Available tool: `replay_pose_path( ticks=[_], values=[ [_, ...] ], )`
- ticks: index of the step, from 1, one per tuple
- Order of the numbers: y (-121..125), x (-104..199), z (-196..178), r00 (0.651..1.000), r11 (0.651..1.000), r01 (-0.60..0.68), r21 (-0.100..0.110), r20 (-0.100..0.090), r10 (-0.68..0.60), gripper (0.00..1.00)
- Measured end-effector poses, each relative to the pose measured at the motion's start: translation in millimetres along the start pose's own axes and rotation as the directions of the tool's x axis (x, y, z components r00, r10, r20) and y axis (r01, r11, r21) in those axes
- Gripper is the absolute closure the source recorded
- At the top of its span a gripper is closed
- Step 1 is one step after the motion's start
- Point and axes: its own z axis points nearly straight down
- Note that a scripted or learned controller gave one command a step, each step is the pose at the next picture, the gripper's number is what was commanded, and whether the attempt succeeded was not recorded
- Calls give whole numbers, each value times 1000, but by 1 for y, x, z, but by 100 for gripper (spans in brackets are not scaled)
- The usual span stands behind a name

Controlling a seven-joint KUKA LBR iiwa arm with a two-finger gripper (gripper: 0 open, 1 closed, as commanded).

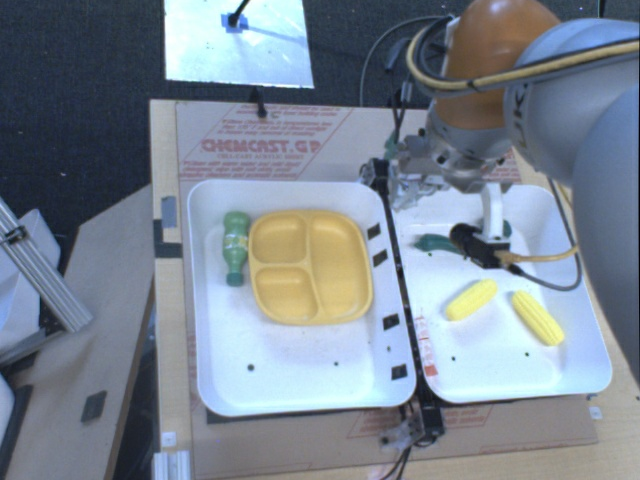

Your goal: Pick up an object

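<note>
Gripper (402, 186) low at 11 o'clock of the right bin (500, 363), almost over the wall shared with the left bin (290, 363). Released or clenched: cannot tell from this slant, too much covered by the wrist. No thing seen in its grasp.

Probably at the stage of choosing and approaching, with the lift not yet done.

Possible targets in the right bin:
- small dark green thing (434, 241), near the gripper at about 5 o'clock from it, kind not clear;
- first corn cob (470, 299), near the bin's middle, lying slanted from 8 to 2 o'clock;
- second corn cob (537, 317), just beside the first at 3 o'clock, apart from it, slanted from 10 to 4 o'clock.

In the left bin, a yellow divided plate (310, 268) with a green bottle (234, 248) lying against its 9 o'clock edge.

Better to take the first corn cob: free on all sides, well apart from the walls, with space around it. The green thing, although nearest, looks small and low, so likely hard to catch.

To do it well:
- move away from the shared wall first, toward 5 o'clock, to avoid hitting the rim;
- stop exactly above the cob's middle, not above an end;
- turn the wrist for a grasp across the narrow side, so along the 11 to 5 o'clock line;
- descend straight and slowly, nearly to the bin floor;
- close gently, since a round cob probably rolls away under a side push;
- lift straight up and check for slipping before travelling.
</note>
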Motion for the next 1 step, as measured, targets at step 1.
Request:
replay_pose_path(
  ticks=[1],
  values=[
    [14, 56, -6, 1000, 1000, 2, -2, -2, -2, 100]
  ],
)
